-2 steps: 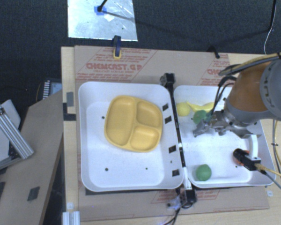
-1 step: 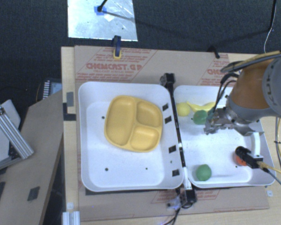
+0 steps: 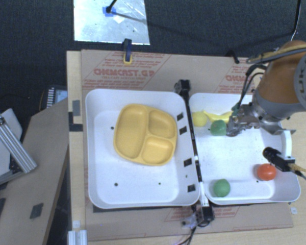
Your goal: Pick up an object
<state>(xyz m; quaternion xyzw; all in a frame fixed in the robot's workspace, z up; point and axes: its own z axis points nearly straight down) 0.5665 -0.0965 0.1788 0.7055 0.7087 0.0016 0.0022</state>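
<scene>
Over right bin's (image 3: pixel 245 198) far side, my claw (image 3: pixel 231 128) hung beside green ball (image 3: pixel 218 128); grip state unclear. Reaching step; next needed closing squarely on it.

white bins (image 3: pixel 99 188): smooth shiny plastic | yellow tray (image 3: pixel 144 134): smooth matt plastic | bench top (image 3: pixel 127 70): brown cardboard with red print, flat and dull | floor (image 3: pixel 30 34): dark rough carpet | silver sheet (image 3: pixel 111 14): shiny and crinkly | green ball (image 3: pixel 222 187): smooth | arm (image 3: pixel 283 86): smooth orange and grey shell
</scene>
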